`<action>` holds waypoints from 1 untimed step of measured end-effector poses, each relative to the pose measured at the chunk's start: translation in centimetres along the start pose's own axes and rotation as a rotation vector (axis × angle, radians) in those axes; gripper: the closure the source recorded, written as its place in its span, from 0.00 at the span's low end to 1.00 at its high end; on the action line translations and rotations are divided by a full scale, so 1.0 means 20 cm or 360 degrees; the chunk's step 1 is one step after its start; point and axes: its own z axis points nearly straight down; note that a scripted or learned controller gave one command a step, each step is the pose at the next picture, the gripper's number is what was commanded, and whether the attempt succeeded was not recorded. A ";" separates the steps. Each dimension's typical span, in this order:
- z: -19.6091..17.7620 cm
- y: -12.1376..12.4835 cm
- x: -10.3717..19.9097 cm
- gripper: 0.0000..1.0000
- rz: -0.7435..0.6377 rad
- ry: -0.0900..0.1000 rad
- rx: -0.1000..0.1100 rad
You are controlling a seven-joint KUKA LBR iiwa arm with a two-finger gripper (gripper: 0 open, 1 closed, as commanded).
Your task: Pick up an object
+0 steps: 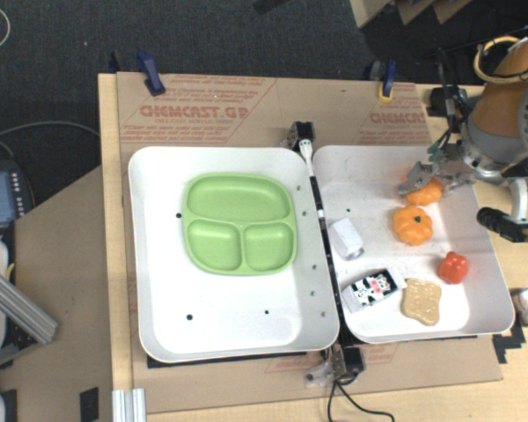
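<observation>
Reaching in from the right edge of the frame, my arm (pixel 497 117) has its gripper (pixel 427 180) down in the upper right part of the right bin (pixel 370 170), sitting right over a small orange piece (pixel 425 194). Honestly I can't tell how wide it's spread or whether it has hold of anything; the tip is too small and blurry from up here, so I'm not calling it a grab. Just below it is the little pumpkin (pixel 413 224), near but apart. Further down toward the lower right sit a red pepper (pixel 453 267), a tan cookie-shaped thing (pixel 421 301), a black and white card-looking item (pixel 370 289) and a white block (pixel 346 237). The left bin (pixel 158 262) has a green divided tray (pixel 239 223). If I were steering this, I'd centre on the orange piece, get low enough to straddle it, close gently, then lift straight up so it doesn't bump the pumpkin.
</observation>
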 end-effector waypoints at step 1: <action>0.06 -0.05 0.38 1.00 -0.0001 -0.0004 0.0009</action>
